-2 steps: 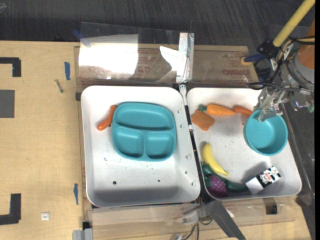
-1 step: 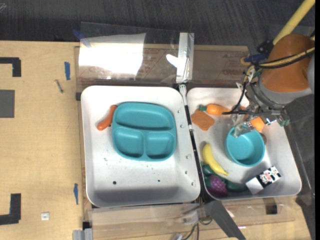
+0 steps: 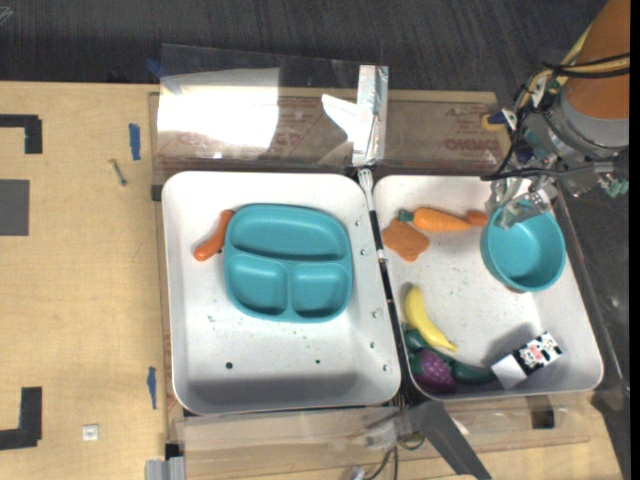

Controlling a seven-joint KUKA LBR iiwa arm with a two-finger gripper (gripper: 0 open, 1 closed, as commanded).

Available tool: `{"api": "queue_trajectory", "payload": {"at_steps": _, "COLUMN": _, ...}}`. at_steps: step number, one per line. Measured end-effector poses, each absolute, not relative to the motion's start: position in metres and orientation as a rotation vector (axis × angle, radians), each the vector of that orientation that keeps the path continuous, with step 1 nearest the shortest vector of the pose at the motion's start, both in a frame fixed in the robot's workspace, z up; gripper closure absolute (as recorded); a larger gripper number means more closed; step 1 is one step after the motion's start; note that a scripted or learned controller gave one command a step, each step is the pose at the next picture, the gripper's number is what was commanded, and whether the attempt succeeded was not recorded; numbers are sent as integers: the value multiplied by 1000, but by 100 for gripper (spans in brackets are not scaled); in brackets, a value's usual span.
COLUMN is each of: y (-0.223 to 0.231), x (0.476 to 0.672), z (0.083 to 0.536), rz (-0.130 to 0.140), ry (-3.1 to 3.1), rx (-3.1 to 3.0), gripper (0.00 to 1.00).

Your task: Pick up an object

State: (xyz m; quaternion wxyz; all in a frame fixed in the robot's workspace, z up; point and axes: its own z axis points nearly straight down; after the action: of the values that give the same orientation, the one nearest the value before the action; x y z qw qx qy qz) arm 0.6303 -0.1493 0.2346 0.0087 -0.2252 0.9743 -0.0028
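- Teal bowl (image 3: 524, 252) sits tilted at the far right of the right bin (image 3: 470, 298); the gripper (image 3: 514, 208) hangs at its upper left rim, one finger seemingly inside the rim; whether the claw grips the rim cannot be told
- Carrot (image 3: 443, 221) lies near the bowl's left; a banana (image 3: 426, 319) and purple grapes (image 3: 434, 368) lie nearer the front
- Teal divided plate (image 3: 289, 260) fills the left bin (image 3: 200, 348)

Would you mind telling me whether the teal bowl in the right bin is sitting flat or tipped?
Tipped. The teal bowl leans with its far rim raised at the tool, its opening facing the camera, and nothing visible inside it.
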Motion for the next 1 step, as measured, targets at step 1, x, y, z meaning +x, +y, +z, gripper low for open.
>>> {"api": "queue_trajectory", "payload": {"at_steps": 1, "y": -173, "x": 602, "z": 115, "rz": 5, "ry": 2972, "rx": -1018, "gripper": 100}}
